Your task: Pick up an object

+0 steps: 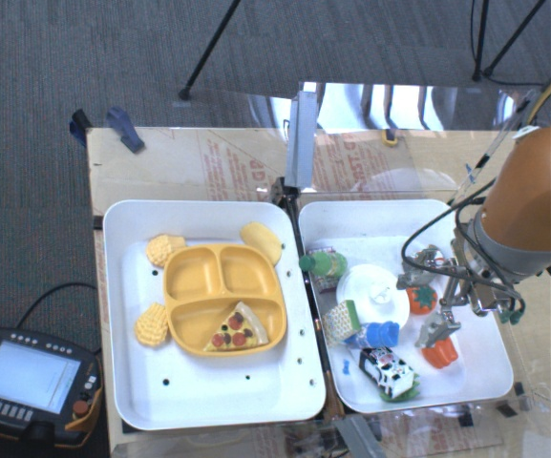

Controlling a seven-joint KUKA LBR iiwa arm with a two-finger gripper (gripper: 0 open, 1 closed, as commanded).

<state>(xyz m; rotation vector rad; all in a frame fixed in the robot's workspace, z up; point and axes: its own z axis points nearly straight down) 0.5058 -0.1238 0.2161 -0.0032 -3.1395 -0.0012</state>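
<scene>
Two white bins (122,256): one yellow plate (222,299), one pizza slice (239,327), two waffles (153,324); fingers' (437,318) state unclear.

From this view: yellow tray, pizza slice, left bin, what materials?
Yellow tray: looks like moulded plastic, matte, with smooth rounded dividers. Pizza slice: likely a plastic or rubber toy, given its flat painted toppings; too small to tell. Left bin: probably hard white plastic, a slightly glossy rim.

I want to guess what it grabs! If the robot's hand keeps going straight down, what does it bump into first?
Probably the small orange toy. The hand hangs over the right bin and points down at that toy, just right of the white lid. How high it hangs is hard to tell.
</scene>
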